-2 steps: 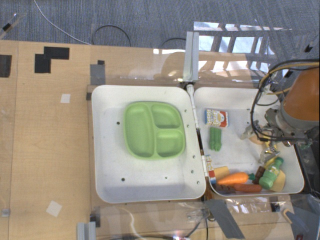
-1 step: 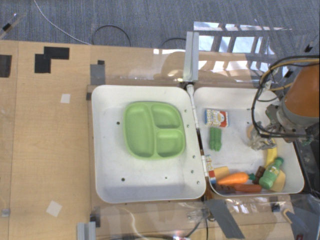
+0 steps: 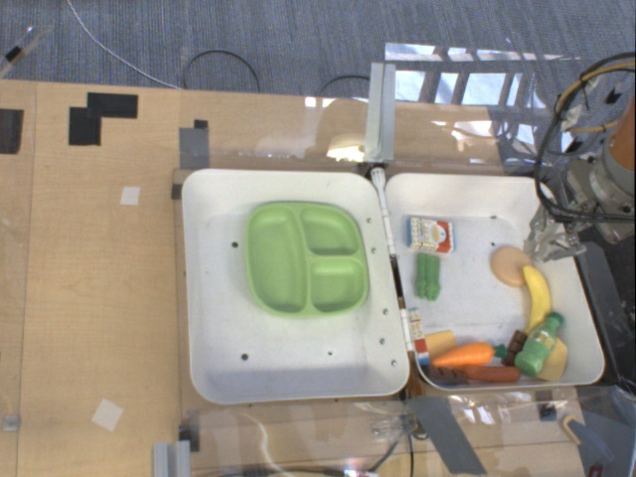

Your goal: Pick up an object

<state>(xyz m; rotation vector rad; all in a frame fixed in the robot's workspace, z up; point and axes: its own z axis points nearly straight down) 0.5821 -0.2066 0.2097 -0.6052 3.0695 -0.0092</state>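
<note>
Camera view: two white bins sit side by side on a wooden bench. The left bin (image 3: 214, 366) holds a green tray (image 3: 303, 258) with three compartments, lying flat near the bin's middle. The right bin (image 3: 477, 202) holds the loose things. A small carton (image 3: 430, 235) with red and white print lies in the upper left part, and a green pickle-like piece (image 3: 428, 275) lies just below it. A pale peach egg-shaped piece (image 3: 510, 265) lies toward the right wall, and a banana (image 3: 538, 297) lies just beside it, running down toward the lower right corner. Along the bottom wall lies a carrot (image 3: 464, 355), with a dark brown sausage (image 3: 489, 374) touching its lower side. In the lower right corner a green and yellow bottle (image 3: 543, 348) lies tilted, with a small dark piece beside it.

The arm comes in from the right, its grey body over the right rim of the right bin. The gripper (image 3: 553, 245) hangs at that rim, just above the banana's upper end and near the egg piece. Whether its fingers are wide or narrow cannot be told; no thing is seen between them.
</note>
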